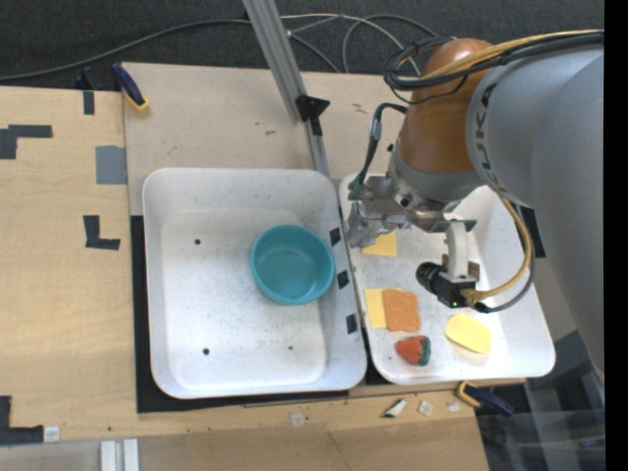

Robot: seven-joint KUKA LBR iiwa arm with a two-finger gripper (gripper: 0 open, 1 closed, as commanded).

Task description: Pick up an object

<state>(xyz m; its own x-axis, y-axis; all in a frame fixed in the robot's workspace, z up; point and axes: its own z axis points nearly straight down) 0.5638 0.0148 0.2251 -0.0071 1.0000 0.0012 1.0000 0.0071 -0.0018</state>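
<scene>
Two shallow white bins sit side by side on the wooden counter (59,292). Left bin (177,214) holds one thing — a teal bowl (291,264), upright, right of the bin's centre and near the wall shared with the other bin.

Right bin (520,356) carries the small stuff. An orange square slice (401,310) lies flat, overlapping a pale yellow slice (375,308) on its left side. Just below them, near the front rim, a red strawberry-like piece with a green end (415,349). To its right a yellow rounded piece (469,335), apart from the strawberry. Further back, another yellow flat piece (383,245) is partly covered by the arm's tooling.

The grey arm with its orange band (446,116) comes in from the right and hangs over the back-left part of the right bin. The pincer (361,226) is low by the dividing wall, just beside the partly covered yellow piece; whether it is spread or pressed together — cannot tell, and nothing is visibly pinched in it. A black fitting with a hose (444,281) sits right of the orange slice.

A slanted metal pole (280,57) crosses the back of the counter, and a blue-and-yellow clamp (130,86) lies at the counter's back-left corner.
</scene>
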